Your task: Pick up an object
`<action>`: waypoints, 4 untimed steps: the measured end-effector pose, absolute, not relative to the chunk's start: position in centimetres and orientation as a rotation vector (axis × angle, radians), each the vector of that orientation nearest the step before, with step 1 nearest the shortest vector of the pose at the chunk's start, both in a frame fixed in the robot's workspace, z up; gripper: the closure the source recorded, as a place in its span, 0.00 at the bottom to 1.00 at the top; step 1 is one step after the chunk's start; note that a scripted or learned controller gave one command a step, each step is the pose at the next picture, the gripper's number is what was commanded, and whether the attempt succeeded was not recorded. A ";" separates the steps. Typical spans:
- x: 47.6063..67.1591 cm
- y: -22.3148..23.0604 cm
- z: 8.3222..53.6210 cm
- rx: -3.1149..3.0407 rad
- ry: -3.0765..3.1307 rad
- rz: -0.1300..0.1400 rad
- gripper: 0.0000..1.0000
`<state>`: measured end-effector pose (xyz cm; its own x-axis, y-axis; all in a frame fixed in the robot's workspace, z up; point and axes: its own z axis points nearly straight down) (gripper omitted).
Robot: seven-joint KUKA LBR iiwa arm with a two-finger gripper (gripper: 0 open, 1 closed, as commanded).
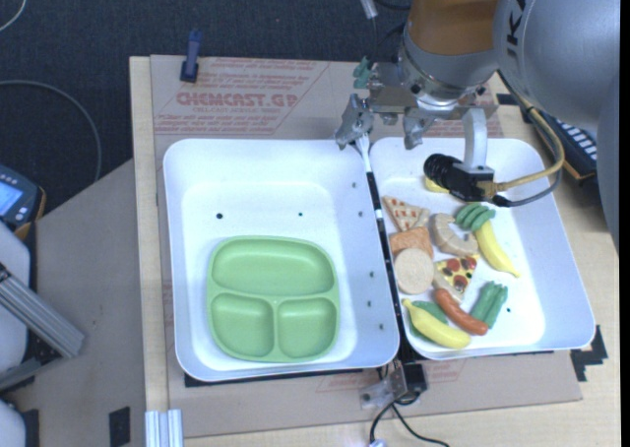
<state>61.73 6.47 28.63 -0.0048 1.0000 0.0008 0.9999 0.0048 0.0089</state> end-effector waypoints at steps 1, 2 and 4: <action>60.1 13.9 32.4 2.211 2.227 0.008 0.00; 55.4 20.6 12.9 2.223 2.237 -0.023 0.00; 54.0 16.9 28.2 2.214 2.223 0.020 0.00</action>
